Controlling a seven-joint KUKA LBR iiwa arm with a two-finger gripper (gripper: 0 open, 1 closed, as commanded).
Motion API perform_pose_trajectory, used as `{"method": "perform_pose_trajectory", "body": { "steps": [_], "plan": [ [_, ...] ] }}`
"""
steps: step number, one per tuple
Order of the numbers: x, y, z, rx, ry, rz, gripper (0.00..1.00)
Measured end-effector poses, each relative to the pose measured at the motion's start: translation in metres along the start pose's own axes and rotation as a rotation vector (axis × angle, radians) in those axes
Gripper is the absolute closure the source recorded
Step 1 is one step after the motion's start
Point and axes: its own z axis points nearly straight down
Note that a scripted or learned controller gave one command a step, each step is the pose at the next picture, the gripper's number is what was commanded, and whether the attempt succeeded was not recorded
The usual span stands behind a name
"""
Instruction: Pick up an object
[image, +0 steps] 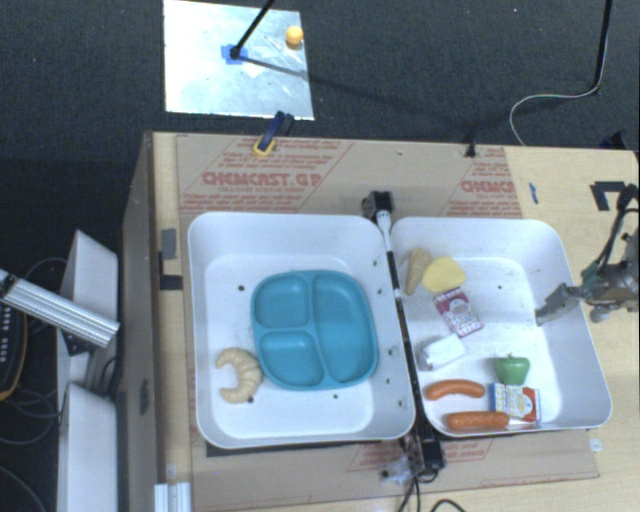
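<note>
Two white bins on the bench, and the gripper (556, 303) hovers over the right bin's (575, 265) far edge, fingers' state unclear; sausage (455, 389) lies near the front

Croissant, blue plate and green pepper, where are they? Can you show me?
croissant (240, 374), camera view, middle of its curve
blue plate (314, 329), camera view, centre divider
green pepper (512, 369), camera view, its green body
</note>
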Motion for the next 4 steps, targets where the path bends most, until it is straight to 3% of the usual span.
{"method": "perform_pose_trajectory", "body": {
  "steps": [1, 2, 3, 4],
  "plan": [
    [0.024, -0.002, 0.099, 0.003, 0.001, 0.001, 0.0],
    [0.043, -0.016, 0.143, 0.0, 0.0, 0.002, 0.0],
    [0.043, -0.015, 0.132, -0.004, 0.0, 0.001, 1.0],
    [0.093, 0.04, 0.065, -0.003, 0.001, -0.002, 1.0]
  ]
}}
